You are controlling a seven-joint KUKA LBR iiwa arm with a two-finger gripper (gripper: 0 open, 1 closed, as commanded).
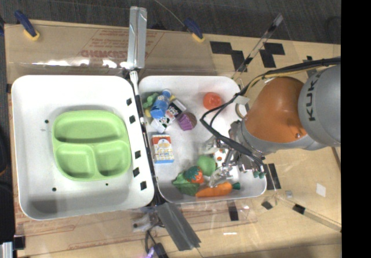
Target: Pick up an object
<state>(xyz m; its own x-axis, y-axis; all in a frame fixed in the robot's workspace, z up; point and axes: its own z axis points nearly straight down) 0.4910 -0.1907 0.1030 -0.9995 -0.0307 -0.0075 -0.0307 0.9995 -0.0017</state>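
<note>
The right bin [191, 86] holds several small toys: an orange ball [212, 100], a purple piece [186, 122], a blue and green cluster [157, 106], a small red and white box [163, 149], a green round toy [206, 164], a green leafy toy with a red part [189, 179] and an orange carrot [215, 191]. My gripper [225, 165] reaches down into the bin's near right corner, just right of the green round toy and above the carrot. The arm's orange band [272, 113] sits over the bin's right side and hides part of it.
The left bin [29, 135] holds a light green divided tray [91, 144]. A metal divider bar [137, 36] stands between the bins at the back. Black cables [217, 115] loop from the wrist over the right bin.
</note>
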